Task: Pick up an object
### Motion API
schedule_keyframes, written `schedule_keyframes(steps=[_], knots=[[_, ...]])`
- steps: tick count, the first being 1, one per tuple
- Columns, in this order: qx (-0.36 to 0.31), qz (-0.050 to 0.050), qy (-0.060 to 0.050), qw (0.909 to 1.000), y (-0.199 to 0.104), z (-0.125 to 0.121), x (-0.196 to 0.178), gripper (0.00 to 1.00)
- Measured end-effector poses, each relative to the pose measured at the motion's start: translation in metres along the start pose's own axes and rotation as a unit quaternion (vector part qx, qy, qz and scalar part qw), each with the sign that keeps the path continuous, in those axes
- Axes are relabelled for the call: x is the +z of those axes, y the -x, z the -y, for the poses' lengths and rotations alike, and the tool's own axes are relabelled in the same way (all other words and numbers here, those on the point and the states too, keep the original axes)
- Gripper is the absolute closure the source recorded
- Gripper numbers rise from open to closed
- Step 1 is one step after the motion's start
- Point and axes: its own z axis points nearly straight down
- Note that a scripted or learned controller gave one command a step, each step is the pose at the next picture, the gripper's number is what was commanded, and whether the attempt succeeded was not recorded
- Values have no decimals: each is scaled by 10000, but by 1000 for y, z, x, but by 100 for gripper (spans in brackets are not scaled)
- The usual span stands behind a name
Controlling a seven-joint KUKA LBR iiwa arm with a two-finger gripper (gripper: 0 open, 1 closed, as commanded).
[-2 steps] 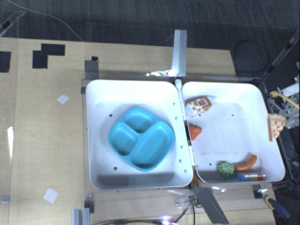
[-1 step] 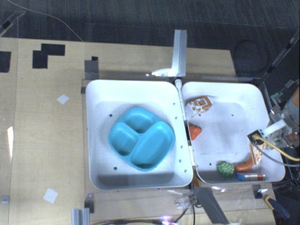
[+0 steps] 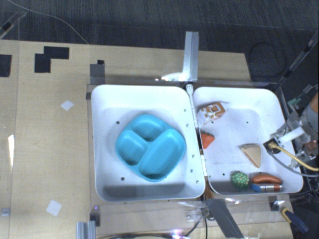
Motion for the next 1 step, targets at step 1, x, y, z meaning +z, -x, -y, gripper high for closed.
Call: schedule_keyframes(steps=[1], knots=[[-477, 0, 3, 9989, -20, -24, 29, 0]])
